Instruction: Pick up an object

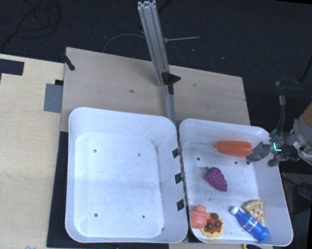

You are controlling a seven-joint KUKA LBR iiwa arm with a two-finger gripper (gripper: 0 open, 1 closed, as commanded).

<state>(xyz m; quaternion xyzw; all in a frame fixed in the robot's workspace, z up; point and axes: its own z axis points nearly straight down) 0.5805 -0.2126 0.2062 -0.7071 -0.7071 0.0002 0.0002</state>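
In the right bin (281, 204) lie an orange carrot-like toy (233, 148) at the back, a purple grape bunch (216, 178) in the middle, a blue bottle (251, 225) and a waffle-like piece (255, 209) at the front right, and a red and yellow toy (207, 221) at the front left. My gripper (267, 154) hovers at the right end of the carrot, over the bin's back right corner. Its dark fingers stand apart, with nothing between them.
The left bin (117, 175) sits beside the right one on the bench. A slanted metal rail (157, 45) rises behind the bins. The grey arm (306, 139) comes in from the right edge.
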